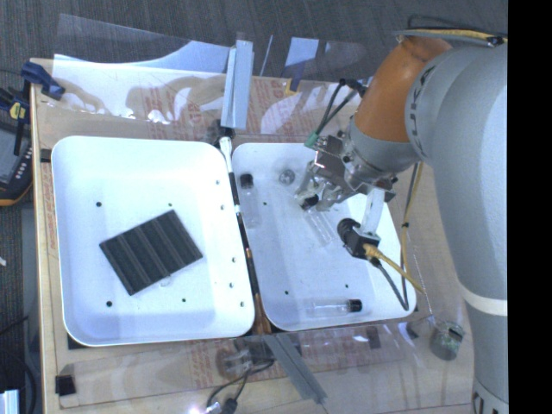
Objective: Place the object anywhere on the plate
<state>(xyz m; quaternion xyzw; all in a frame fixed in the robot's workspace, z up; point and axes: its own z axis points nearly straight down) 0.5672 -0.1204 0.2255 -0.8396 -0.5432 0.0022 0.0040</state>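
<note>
The plate (151, 250) is a dark ribbed rectangle lying at a slant in the left bin (78, 158). My gripper (317, 195) hangs over the upper middle of the right bin (285, 317), well to the right of the plate. Small objects lie in the right bin: a black piece (246, 180) near the upper left corner, a grey round piece (285, 177) just left of the gripper, and a clear tube with a black cap (332, 305) near the front wall. I see nothing held under the gripper.
The grey arm with its orange band (392, 89) reaches in from the right, and its cables (388, 266) hang over the right bin's right side. A metal bracket (237, 84) stands behind the wall between the two bins.
</note>
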